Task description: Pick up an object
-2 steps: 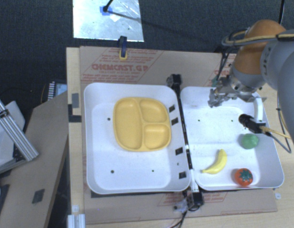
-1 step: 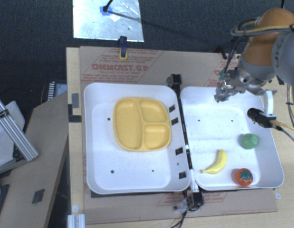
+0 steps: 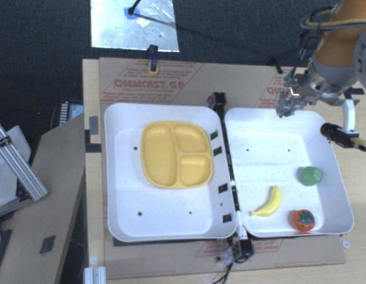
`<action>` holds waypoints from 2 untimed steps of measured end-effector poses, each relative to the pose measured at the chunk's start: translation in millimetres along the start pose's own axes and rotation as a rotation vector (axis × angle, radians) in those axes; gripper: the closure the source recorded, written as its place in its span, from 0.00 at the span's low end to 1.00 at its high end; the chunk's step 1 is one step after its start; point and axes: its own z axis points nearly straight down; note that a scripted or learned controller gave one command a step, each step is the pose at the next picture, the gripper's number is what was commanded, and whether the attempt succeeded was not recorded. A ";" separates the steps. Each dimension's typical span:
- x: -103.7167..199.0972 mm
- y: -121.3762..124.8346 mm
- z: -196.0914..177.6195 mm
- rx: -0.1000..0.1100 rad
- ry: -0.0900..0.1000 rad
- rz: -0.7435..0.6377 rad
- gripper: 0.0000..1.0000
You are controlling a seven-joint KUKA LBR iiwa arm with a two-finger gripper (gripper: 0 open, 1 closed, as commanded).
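Reading "CHEMCAST GP" on the board [image 3: 148,83], we cannot tell the gripper's [image 3: 285,109] state above the right bin [image 3: 271,158].

Probably a robotics lab: taped cardboard bench [image 3: 171,81], two white bins [image 3: 120,158], cables.

floor [image 3: 41,22]: dark carpet | bench [image 3: 183,78]: tan board, red lettering | foil sheet [image 3: 134,16]: shiny, on floor beyond bench | metal rail [image 3: 14,161]: slanted at left edge | light: even, overhead
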 end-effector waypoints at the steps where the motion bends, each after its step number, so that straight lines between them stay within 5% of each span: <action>1: 46.6 -5.5 7.0 0.006 0.003 -0.004 1.00; 2: 98.1 -17.6 -2.9 0.006 0.004 -0.006 1.00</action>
